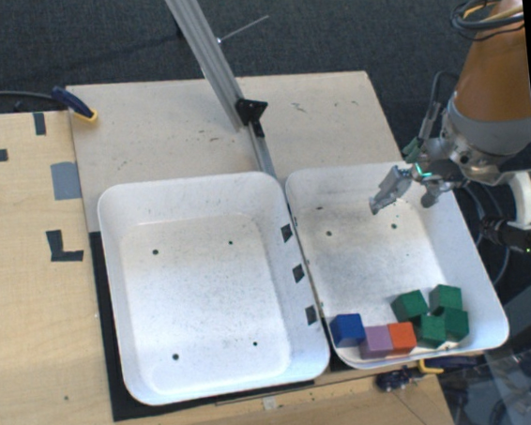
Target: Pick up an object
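At the near edge of the right shallow white plastic bin (456, 234) the small coloured blocks (405, 324) lay untouched; farther back the two-finger gripper (403, 190) hovered with fingers apart, empty; picking remained undone

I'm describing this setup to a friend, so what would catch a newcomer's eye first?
Probably the bright blocks huddled in the right bin's near corner: blue, purple, orange and several green. Next, the arm at the right edge, its end effector above that bin's far side, apart from the blocks.
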`<state>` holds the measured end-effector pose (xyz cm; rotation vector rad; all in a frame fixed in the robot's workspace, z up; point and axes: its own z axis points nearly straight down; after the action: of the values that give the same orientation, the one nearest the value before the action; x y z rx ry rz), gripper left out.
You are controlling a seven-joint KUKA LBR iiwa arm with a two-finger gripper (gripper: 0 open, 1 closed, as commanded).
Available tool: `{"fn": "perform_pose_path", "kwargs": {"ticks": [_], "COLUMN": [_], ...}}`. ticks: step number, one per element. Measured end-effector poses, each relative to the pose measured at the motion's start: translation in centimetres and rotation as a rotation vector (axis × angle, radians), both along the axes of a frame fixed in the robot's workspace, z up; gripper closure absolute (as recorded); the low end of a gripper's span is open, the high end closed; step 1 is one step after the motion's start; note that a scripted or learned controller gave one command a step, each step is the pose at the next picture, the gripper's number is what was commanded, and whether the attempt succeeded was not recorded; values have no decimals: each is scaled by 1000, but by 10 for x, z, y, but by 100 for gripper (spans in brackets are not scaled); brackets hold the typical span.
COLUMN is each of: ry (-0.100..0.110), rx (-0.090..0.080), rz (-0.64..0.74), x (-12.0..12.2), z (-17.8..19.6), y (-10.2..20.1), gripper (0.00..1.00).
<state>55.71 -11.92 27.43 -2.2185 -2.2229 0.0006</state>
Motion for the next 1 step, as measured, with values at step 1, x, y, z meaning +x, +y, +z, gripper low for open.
{"fn": "perform_pose_path", "kwargs": {"ticks": [1], "ry": [4], "rx": [-1], "rz": [-1], "x": [6], "z": [-46], "y": [-2], "gripper": [0]}}
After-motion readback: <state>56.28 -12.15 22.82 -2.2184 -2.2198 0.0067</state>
